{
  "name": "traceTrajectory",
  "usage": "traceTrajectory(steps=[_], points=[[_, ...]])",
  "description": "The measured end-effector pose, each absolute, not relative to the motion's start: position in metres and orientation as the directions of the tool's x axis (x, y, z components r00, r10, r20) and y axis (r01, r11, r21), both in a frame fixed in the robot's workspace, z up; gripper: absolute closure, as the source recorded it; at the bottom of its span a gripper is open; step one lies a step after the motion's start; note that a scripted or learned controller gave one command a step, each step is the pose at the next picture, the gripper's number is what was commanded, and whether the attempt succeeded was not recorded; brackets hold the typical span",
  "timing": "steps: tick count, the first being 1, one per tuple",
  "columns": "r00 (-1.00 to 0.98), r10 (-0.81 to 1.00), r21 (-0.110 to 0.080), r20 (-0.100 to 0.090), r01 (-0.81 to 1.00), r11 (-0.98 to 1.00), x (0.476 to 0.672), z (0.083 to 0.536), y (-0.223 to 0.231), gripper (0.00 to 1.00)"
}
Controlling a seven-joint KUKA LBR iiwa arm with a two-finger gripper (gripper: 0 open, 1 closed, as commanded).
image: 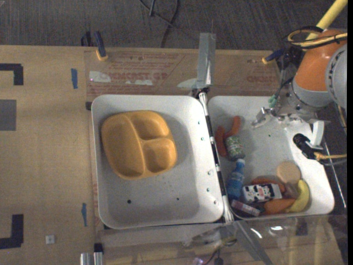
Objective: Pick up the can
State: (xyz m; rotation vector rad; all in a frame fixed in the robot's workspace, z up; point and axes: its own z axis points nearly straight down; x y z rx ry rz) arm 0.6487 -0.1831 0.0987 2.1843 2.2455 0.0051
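Can (234,147) lay in the right bin (320,200), near that bin's left wall and roughly midway along it; it was small and green, with a paler end toward the bin's far side. Its long axis ran nearly front to back with a slight lean, the pale end pointing away toward the far rim. Just left of the can, touching or almost touching it, a red sausage-like piece (221,138) lay alongside; a second reddish piece (235,124) sat just beyond the can's far end. Nearer the front rim from the can lay a blue bottle (236,179), its cap toward the can; further right of that bottle, a cluster held a small white carton (261,192), an orange carrot-like piece (279,205), a banana (301,197) and a round tan disc (288,173). The gripper (265,117) hung over the right bin's far part, right of and beyond the can, well apart from it; whether it was spread or pressed together I cannot tell, and nothing was seen between its tips. The left bin (110,214), left of the can across the dividing wall, held a yellow divided plate (139,143).
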Motion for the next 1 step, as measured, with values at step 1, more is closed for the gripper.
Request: traceTrajectory(steps=[1], points=[[0.021, 1.0, 0.001, 0.0, 1.0, -0.021, 0.588, 0.1068, -0.164, 0.0]])
